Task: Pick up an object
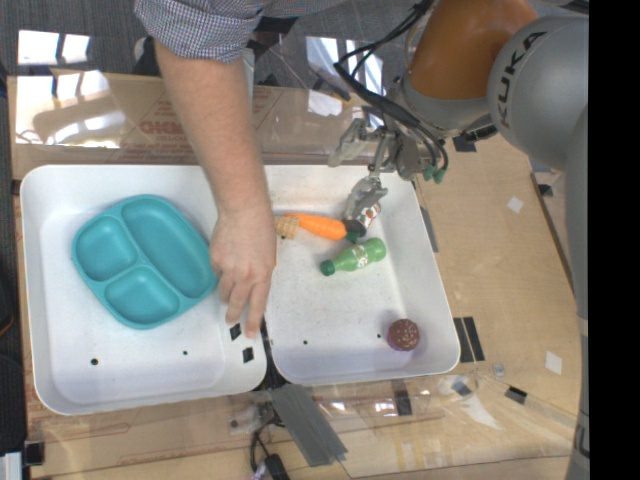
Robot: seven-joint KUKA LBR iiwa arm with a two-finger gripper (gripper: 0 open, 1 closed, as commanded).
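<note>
Two bins (40,268), one plate (145,258), carrot (320,228), bottle (355,257), ball (404,335).

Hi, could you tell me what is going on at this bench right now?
The arm reaches in from the right, its gripper low over the right bin, right at the carrot and beside the green bottle. Nothing is visibly held. A brown ball lies near that bin's front corner. A person's hand rests where the two bins meet, next to the teal tray in the left bin.

person's arm (215,118) cut off at top edge; claw (362,215) finger gap too small to tell.
</note>
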